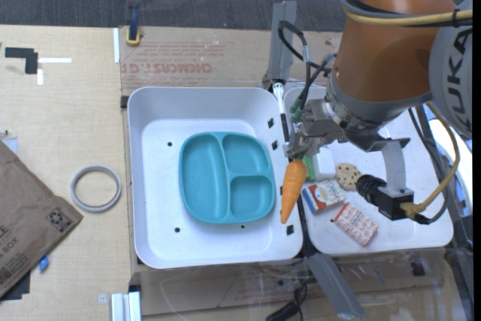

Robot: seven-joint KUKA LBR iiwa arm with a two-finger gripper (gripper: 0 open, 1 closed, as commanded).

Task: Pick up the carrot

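The orange carrot [291, 190] hangs tip-down over the wall between the two bins, its thin end pointing to the near edge. Its thick top end sits between the dark fingers [294, 149] of my gripper [299, 152], which is shut on it. The big orange-banded wrist above hides most of the gripper body. The carrot's lower part overlaps the right rim of the teal plate [225, 177] in the left bin [150, 162].
In the right bin [421, 237] lie a small red-and-white carton [325, 195], a round cookie [346, 175] and a red packet [355, 224]. A grey tape ring [95, 187] and a cardboard box [26, 222] lie on the bench to the left.
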